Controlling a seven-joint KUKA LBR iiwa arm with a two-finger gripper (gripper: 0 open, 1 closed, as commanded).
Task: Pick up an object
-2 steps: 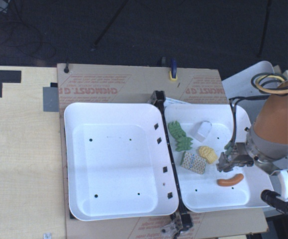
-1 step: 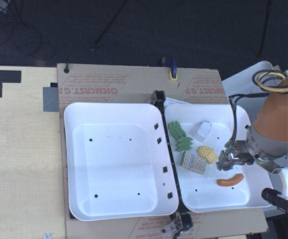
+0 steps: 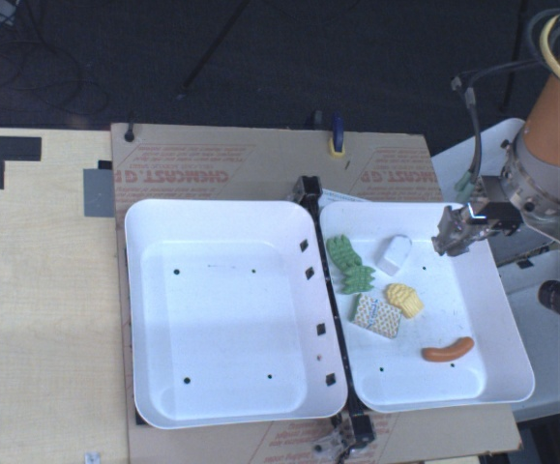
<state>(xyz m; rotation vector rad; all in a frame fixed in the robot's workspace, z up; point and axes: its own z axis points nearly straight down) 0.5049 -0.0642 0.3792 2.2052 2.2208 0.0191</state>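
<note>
Two white bins are sitting side by side on the counter [image 3: 38,288]. The right bin [image 3: 497,356] is holding a green leafy piece [image 3: 347,264], a patterned square [image 3: 377,315], a white block [image 3: 393,253], a yellow lump [image 3: 404,300] and an orange sausage [image 3: 448,350]. The hand [image 3: 451,240] is hovering at that bin's upper right edge, grasping nothing.

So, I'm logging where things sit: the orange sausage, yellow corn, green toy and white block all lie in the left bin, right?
Not quite. The camera view shows the sausage, corn, green toy and white block all in the right bin, not the left bin.
</note>
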